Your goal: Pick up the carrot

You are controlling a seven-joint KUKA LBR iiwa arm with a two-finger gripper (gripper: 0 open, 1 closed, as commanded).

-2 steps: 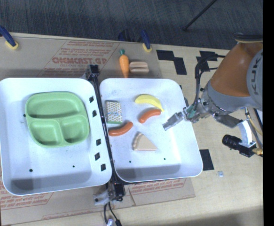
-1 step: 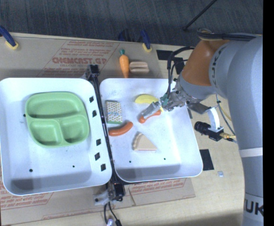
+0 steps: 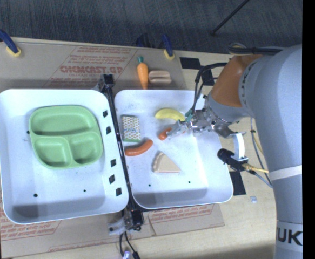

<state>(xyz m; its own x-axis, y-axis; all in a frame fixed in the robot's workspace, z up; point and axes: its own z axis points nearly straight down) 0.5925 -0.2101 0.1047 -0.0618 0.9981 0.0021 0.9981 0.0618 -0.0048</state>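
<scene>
While the carrot [image 3: 142,73] lies on cardboard behind the right bin [image 3: 200,193], long axis front-to-back, green top pointing away | cardboard print: "CHEMCAST" | pincer [image 3: 174,128] over the right bin, finger state unclear.

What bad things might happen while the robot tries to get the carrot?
1. The carrot lies outside the bins on the cardboard, next to a hot dog bun. The gripper is inside the right bin, so it might grab the wrong food.
2. A small orange-red piece sits right by the gripper and could be mistaken for the carrot.
3. Reaching out might bump the banana.
</scene>
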